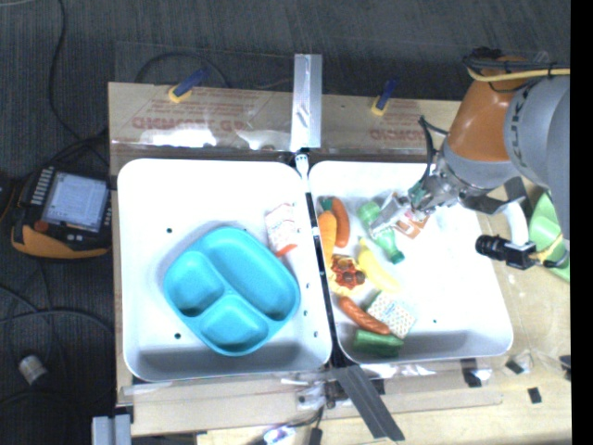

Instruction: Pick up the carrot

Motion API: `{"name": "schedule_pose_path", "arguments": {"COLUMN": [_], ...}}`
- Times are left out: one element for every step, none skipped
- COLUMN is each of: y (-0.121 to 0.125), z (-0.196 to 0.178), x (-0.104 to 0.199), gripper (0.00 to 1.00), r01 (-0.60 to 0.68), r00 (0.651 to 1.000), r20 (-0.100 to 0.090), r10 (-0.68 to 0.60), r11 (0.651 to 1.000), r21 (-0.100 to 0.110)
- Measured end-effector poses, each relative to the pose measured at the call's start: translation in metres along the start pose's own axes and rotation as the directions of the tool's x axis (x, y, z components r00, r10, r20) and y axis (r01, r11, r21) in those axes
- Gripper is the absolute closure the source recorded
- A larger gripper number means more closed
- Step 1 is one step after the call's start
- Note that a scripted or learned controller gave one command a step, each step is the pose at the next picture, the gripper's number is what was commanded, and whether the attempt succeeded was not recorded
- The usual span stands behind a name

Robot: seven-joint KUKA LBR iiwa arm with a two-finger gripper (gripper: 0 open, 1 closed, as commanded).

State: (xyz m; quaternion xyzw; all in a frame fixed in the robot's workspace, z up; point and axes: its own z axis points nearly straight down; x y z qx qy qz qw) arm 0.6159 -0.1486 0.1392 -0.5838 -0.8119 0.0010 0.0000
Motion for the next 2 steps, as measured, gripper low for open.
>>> {"name": "schedule_pose_path", "arguments": {"y": [-0.072,-0.052], "z": [0.045,0.047], "x": [0.038,0.029], "gripper": [0.0,0.0], "r01": [-0.014,0.161], "r00": [1.0,0.987], "r20": [0.006,0.011], "r10": [0.014,-0.161], "r11": [1.0,0.987], "r21": [-0.003,-0.009]}}
